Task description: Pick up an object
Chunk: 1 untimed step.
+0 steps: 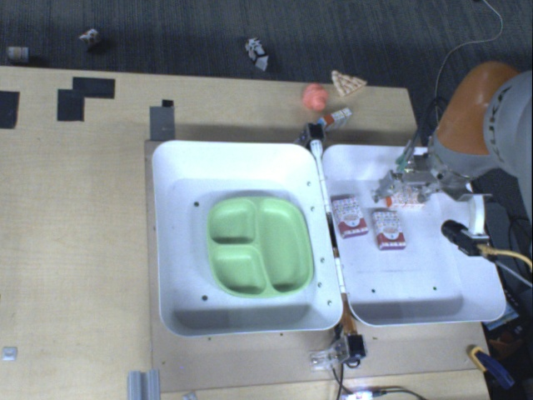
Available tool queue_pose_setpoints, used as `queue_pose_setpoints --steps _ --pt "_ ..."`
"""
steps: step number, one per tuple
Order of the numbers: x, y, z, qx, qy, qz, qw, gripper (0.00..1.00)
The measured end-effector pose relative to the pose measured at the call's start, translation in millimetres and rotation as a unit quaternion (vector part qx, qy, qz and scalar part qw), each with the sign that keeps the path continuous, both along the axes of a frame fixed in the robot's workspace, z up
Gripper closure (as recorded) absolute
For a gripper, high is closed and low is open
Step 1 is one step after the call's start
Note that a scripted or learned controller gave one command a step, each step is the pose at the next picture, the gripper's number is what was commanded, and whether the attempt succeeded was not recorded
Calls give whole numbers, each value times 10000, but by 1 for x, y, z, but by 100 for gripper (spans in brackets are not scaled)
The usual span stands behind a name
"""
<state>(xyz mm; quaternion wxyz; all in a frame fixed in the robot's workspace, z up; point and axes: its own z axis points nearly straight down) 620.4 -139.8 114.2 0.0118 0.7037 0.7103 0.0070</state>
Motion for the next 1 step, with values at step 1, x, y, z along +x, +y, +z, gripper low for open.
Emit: queue_pose_setpoints --steps 1 --pt "1 1 11 1 -22 13 10000 100"
